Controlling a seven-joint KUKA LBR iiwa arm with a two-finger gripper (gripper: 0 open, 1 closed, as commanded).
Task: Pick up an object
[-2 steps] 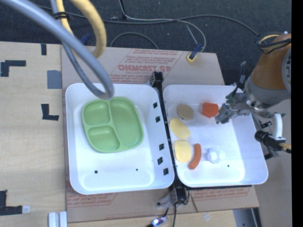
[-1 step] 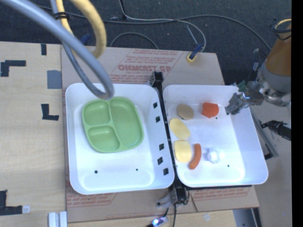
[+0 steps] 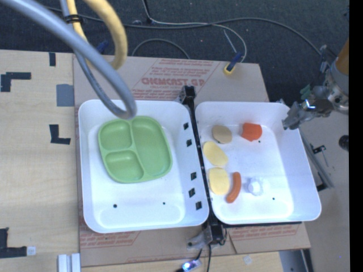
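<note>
The right white bin (image 3: 295, 169) holds several small objects: a tan round piece (image 3: 222, 134), an orange-red piece (image 3: 252, 131), two yellow pieces (image 3: 215, 153) (image 3: 219, 181), an orange sausage-shaped piece (image 3: 233, 187) and a small clear-white lump (image 3: 254, 187). My gripper (image 3: 296, 118) hangs over the bin's upper right rim, to the right of the orange-red piece and apart from every object. Nothing shows between its fingers.
The left white bin (image 3: 96, 208) carries a green divided plate (image 3: 135, 148). A grey hose (image 3: 85, 50) and a yellow hose (image 3: 108, 16) cross above the left bin. Cables and a black divider clip strip (image 3: 193, 152) lie between the bins.
</note>
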